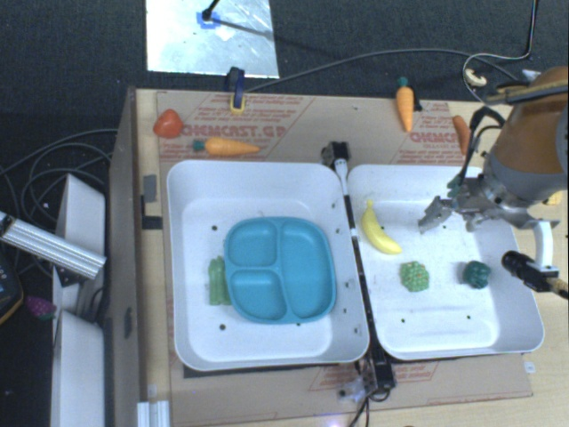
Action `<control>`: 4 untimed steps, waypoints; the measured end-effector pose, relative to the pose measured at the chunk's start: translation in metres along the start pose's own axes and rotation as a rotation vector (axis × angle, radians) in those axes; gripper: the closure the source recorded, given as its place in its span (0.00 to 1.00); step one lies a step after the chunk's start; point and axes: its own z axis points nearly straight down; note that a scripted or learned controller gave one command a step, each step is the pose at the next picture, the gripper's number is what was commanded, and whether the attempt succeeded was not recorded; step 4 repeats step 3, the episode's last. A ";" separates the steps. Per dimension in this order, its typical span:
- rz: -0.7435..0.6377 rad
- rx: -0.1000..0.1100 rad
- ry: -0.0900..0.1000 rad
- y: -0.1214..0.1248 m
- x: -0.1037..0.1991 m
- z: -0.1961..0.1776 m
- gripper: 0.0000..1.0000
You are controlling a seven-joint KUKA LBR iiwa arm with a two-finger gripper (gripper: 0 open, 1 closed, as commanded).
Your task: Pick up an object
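Gripper (452,218) over right bin (444,341), fingers apart, arm partly cropped

One fixed camera looks down at a slant from above the bench (293,118). Both bins, left (191,265) and right (444,327), fit in frame, seen from moderately far.

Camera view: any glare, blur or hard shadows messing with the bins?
Camera view: strong glare on the foil sheet beyond the bench; both bins look bright but evenly lit, with soft shadows. The banana, the green lump and the blue tray are fairly sharp. The gripper is slightly smeared, its fingers hard to make out.
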 end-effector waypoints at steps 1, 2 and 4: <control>0.001 -0.002 0.000 -0.031 0.017 0.094 0.00; 0.000 -0.005 0.000 -0.030 0.016 0.083 1.00; -0.002 -0.005 0.001 -0.007 0.089 -0.007 1.00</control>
